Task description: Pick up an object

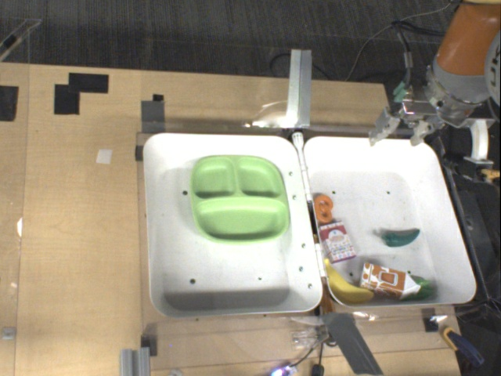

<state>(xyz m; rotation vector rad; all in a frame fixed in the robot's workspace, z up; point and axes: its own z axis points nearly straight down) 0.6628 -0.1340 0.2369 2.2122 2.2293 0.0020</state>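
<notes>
While the grey arm (468, 45) with its orange band reaches in from the right, its end effector (399, 134) hangs over the far rim of the right bin (376, 167), near that bin's back edge. Its two fingers stand spread apart with nothing between them.

The pickable things lie well apart from it, along the right bin's left wall and near edge. A small orange item (323, 205) sits against the divider, with a red-and-white packet (337, 241) just below it. A banana (346, 287) curves along the near left corner, touching a brown and white carton (384, 280) beside it; something green (423, 287) pokes out at the carton's right end. A dark green pepper-like piece (399, 236) lies alone toward the right side.

On the wooden surface (70, 210), the left bin (164, 210) holds a light green divided tray (239, 197), lying flat.
</notes>
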